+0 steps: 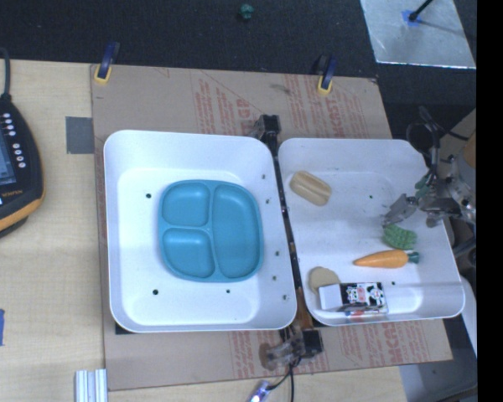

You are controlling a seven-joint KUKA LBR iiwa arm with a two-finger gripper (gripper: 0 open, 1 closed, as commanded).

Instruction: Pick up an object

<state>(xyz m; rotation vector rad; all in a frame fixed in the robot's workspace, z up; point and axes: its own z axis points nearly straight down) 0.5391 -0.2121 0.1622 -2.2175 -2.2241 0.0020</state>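
The fingers (pixel 400 213) come in at the right side of the right bin (pixel 360 162), low over its floor. They look spread apart, one grey tip pointing down-left, and nothing is seen between them. Behind them the wrist parts are dark and mixed together near the bin's right wall, so the details there are hard to read.

Just below the fingers lies a small green object (pixel 400 238), close to the tip but not clearly touching it. Directly under this is a toy carrot (pixel 384 260), orange with a green end, lying nearly flat with the green end to the right; the green object seems to touch it or to be just beside it.

Farther left, near the front edge of the same bin, there is a small box (pixel 354 297) with dark print, and a round tan piece (pixel 323 276) touches its upper left corner. A tan bread-like roll (pixel 310 188) rests in the upper left part of this bin, well apart from the fingers.

The left bin (pixel 126 224) holds a blue divided plate (pixel 210 229) with three compartments, in its middle.

Both bins stand on a cardboard sheet (pixel 235 99) on the wooden counter (pixel 33 308). A control pendant (pixel 4 166) lies at the left edge.
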